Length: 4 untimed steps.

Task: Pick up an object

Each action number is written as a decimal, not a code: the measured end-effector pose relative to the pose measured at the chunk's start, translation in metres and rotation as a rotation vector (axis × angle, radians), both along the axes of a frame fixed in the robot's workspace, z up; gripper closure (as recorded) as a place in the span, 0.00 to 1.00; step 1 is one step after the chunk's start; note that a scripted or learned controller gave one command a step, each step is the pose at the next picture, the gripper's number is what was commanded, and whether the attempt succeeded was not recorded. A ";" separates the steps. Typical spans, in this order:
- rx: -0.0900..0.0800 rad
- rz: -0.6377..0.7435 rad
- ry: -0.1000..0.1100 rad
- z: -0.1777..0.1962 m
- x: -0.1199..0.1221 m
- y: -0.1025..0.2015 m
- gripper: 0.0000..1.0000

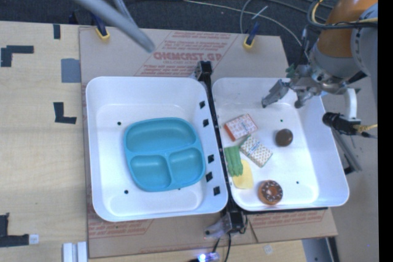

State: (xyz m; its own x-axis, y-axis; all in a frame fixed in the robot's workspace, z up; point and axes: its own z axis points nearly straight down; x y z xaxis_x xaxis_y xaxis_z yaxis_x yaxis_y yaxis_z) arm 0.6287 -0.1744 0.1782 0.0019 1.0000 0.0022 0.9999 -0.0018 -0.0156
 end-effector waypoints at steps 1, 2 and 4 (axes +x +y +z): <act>-0.002 0.003 -0.014 0.009 0.003 0.000 0.00; -0.003 0.004 -0.010 -0.055 0.004 0.003 0.00; -0.005 0.006 -0.025 -0.079 0.008 0.004 1.00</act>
